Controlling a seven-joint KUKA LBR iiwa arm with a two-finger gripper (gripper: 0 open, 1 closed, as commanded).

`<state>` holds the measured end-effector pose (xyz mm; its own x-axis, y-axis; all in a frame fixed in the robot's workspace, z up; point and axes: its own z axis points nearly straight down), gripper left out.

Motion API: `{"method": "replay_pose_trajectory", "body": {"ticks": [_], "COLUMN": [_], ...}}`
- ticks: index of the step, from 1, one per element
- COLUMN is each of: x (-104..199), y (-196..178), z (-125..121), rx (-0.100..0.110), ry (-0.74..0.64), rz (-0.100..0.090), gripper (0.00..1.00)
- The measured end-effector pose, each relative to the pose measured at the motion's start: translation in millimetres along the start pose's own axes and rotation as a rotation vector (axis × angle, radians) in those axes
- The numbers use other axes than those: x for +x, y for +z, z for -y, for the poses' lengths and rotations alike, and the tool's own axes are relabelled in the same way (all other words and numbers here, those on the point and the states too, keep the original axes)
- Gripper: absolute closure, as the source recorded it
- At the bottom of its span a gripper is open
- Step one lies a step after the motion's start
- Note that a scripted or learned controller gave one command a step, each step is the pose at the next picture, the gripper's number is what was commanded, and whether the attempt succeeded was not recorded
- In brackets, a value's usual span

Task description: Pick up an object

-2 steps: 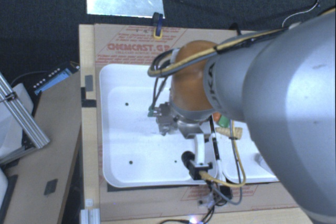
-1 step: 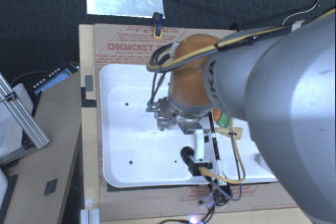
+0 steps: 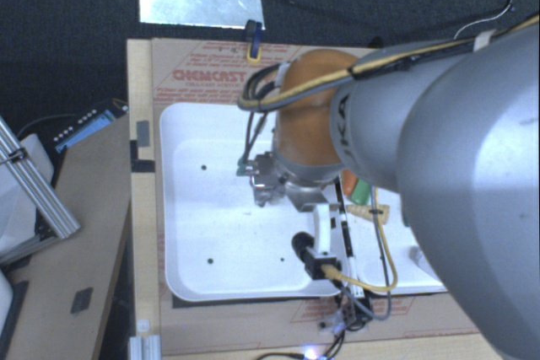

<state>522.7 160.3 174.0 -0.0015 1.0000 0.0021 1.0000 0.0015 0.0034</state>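
My gripper [image 3: 263, 185] hangs below the orange wrist band [image 3: 308, 118], low over the right half of the left white bin [image 3: 198, 215]. Its grey metal body looks down at the bin floor near the divider between the two bins. A green object [image 3: 361, 191] and an orange object [image 3: 347, 180] peek out just past the arm, in the right bin [image 3: 413, 270]. The big grey arm hides most of that bin and the rest of these objects.
A cable bundle and a black fitting [image 3: 308, 253] hang from the wrist over the left bin's front right corner. Both bins sit on a cardboard sheet [image 3: 202, 67]. A blue and yellow clip [image 3: 252, 40] is at its back edge. Aluminium rails [image 3: 34, 190] stand at left.
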Motion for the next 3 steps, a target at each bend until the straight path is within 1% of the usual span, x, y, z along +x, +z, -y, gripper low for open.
{"method": "replay_pose_trajectory", "body": {"ticks": [1,2,3], "x": [0.2,66.8,75.4], "y": [-10.3,-122.6,-200.8], "z": [-0.8,11.7,11.4], "rx": [-0.001,-0.008,-0.006], "ry": [0.000,-0.010,-0.005], "rz": [-0.001,-0.007,-0.003], "gripper": [1.00,1.00,1.00]}}
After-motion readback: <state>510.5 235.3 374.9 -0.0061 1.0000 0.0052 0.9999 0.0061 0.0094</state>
